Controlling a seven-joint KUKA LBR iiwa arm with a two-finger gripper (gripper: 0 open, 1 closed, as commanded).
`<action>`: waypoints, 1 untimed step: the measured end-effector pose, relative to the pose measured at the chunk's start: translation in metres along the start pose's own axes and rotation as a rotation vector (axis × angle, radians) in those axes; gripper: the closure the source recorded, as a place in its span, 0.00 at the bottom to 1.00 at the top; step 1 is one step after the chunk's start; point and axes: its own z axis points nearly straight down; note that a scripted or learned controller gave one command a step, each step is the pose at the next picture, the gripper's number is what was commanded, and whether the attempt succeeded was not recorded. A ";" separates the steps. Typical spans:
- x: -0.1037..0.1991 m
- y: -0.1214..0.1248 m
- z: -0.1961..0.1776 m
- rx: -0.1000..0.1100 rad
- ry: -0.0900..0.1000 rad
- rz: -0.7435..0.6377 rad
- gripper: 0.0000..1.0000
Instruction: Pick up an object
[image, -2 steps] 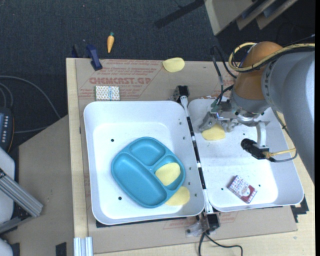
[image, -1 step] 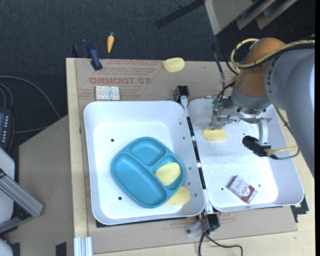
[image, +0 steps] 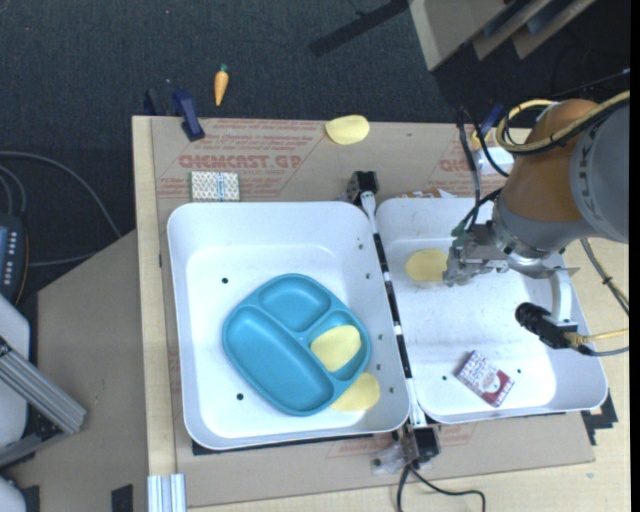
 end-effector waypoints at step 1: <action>0.001 0.000 0.000 0.000 0.001 -0.001 0.00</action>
